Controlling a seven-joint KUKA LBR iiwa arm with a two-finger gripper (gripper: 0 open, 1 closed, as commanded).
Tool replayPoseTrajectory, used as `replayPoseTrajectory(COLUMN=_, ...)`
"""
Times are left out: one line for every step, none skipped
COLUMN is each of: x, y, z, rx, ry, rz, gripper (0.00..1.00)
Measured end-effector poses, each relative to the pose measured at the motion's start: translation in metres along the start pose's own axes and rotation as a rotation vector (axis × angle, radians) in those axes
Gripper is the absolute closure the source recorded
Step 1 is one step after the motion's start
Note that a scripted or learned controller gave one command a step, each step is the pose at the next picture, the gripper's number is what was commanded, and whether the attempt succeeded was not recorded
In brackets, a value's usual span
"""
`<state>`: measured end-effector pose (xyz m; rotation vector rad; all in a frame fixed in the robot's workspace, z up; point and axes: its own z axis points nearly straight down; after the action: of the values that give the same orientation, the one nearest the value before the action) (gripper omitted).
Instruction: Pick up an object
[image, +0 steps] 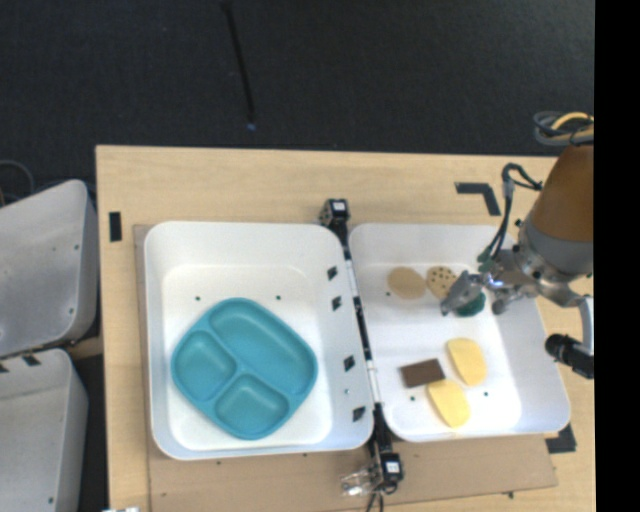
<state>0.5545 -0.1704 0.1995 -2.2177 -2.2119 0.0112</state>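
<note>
Gripper (468, 297) low in the right bin (530, 405); finger opening can't be told, no object visibly held. Speckled cookie (438, 279) just left of it, tan round piece (406, 283) further left. Two yellow pieces (466, 361) and (449, 403) plus brown block (421, 374) sit below it.

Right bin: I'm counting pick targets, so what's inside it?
The right bin holds a tan disc, a speckled cookie, a brown block and two yellow pieces. The gripper covers the floor beneath it, with something green there.
</note>
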Motion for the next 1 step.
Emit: replayPoseTrajectory(x=0.0003, y=0.0030, z=-0.0070, rx=-0.012, ry=-0.002, rz=-0.004, gripper=0.00)
